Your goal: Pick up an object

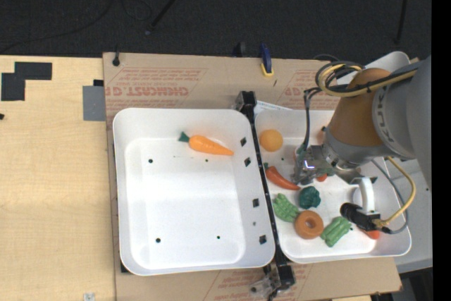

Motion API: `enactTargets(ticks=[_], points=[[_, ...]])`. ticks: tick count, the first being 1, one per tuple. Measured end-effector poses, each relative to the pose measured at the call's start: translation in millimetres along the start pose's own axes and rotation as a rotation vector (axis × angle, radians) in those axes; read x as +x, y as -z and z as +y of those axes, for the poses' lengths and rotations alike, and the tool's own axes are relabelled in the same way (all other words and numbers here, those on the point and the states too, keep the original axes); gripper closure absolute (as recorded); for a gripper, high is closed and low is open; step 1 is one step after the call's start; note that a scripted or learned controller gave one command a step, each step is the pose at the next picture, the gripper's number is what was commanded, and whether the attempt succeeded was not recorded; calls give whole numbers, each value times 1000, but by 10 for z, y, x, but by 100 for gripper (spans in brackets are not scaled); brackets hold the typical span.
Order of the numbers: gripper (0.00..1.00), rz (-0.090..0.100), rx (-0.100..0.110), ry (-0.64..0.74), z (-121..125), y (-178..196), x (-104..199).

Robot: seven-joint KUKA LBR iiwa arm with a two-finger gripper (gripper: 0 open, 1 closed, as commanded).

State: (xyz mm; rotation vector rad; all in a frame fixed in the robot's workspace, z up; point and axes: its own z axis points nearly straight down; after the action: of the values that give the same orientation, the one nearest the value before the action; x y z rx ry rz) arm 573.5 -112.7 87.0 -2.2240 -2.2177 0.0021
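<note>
- Down in the right bin [352, 252], the red pepper [282, 180] lies near the middle divider, just beside the claw [309, 169] and to its left; it looks the likeliest object to be picked, though that is a judgement.
- Whether the claw is apart or together cannot be told from this slanted view; nothing is seen held in it.
- Just below the claw sits a dark green lump [309, 197], close to the pepper's tip; the two are so near each other that a closing grasp could catch both, or nudge one aside and take neither.
- The pepper is thin and lies flat, so a descent slightly off line might pinch its tapered end and let it slip out on the lift.
- Crowding adds risk: a ridged green piece [285, 208], a brown ring [309, 224] and a second ridged green piece [336, 230] sit further down the bin; an orange ball [270, 140] rests above and could roll if bumped.
- Counted in the right bin: one pepper; one dark lump; two ridged green pieces; one ring; one ball.
- The left bin [183, 208] holds one carrot [210, 144]; two bins stand on the table [56, 187].
</note>
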Motion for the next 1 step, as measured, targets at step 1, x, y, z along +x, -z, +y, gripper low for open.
enactTargets(ticks=[1], points=[[100,0,0,5,215,247,-136]])
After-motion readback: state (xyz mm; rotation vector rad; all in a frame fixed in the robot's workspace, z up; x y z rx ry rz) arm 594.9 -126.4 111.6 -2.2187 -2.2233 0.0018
